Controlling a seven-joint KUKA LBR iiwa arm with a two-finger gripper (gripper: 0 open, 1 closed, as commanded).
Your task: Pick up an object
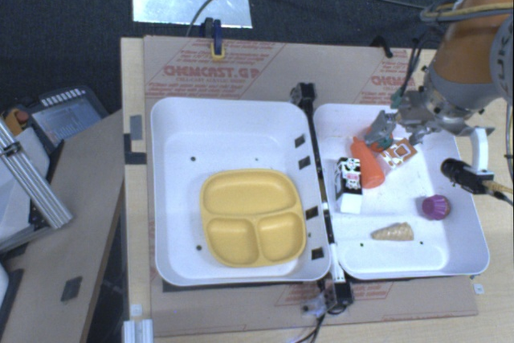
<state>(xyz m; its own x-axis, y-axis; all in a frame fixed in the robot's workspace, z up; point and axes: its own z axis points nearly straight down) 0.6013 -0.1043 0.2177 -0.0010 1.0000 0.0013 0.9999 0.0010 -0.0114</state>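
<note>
The arm [474, 36] is reaching in from the right and hanging its gripper [384, 132] over the back of the right bin [474, 253]. Nothing is sitting between the fingers; the pick appears not yet made, so descent, closing and lift are all remaining. Whether the fingers are standing apart or together cannot be told at this angle.

The nearest candidate, the orange piece [369, 167], is lying just below and beside the gripper, next to a patterned card [399, 153]. A black-and-white block [348, 177] is resting against the orange piece's left side. Farther off, a purple piece [434, 207] and a tan cone [393, 233] are lying toward the bin's front. The left bin [173, 173] is holding a yellow tray [252, 217].
</note>
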